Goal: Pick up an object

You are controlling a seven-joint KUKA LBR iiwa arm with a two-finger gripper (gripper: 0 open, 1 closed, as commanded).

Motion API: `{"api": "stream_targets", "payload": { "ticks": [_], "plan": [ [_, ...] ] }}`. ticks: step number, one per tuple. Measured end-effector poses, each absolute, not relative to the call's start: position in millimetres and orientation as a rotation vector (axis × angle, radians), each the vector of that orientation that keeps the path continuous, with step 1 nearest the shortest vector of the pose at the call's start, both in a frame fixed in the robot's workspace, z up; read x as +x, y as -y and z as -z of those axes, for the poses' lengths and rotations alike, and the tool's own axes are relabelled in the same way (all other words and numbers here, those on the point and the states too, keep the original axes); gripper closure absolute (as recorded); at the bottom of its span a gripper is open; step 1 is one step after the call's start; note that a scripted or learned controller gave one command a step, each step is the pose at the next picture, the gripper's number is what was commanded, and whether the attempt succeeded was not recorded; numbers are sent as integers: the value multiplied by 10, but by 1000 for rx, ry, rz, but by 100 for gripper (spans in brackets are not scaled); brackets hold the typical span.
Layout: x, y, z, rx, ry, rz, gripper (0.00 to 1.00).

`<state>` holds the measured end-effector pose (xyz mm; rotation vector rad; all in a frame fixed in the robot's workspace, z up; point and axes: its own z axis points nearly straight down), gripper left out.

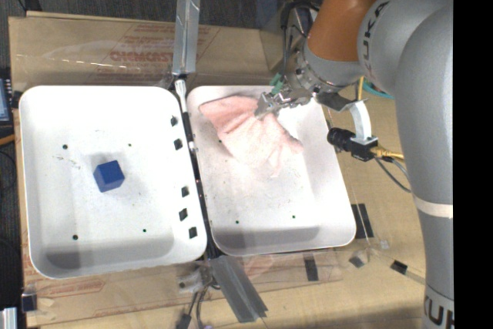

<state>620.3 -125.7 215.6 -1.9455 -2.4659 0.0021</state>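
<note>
A pink cloth [250,132] lies in the far half of the right bin [269,208], fanning out from one bunched corner. My gripper [271,102] is at that corner near the bin's far rim, shut on the cloth's edge, with folds spreading down and left from the pinch. A small blue cube [109,175] sits alone on the floor of the left bin [100,119], well away from the gripper.
The grey arm with its orange band [339,19] comes in from the upper right and overhangs the right bin's far corner. A black cable fitting [347,141] sticks out by the bin's right rim. A metal bracket [185,35] stands behind the divider between the bins.
</note>
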Motion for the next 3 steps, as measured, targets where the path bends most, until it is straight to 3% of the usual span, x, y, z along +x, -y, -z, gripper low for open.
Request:
{"api": "stream_targets", "payload": {
  "ticks": [1, 2, 3],
  "plan": [
    [6202, 1257, -2153, -1945, 2466, -2, 0],
    [6116, 1614, -936, -1939, 2477, 2, 0],
    [6121, 1604, -1038, -1936, 2478, 2, 100]
  ]
}}
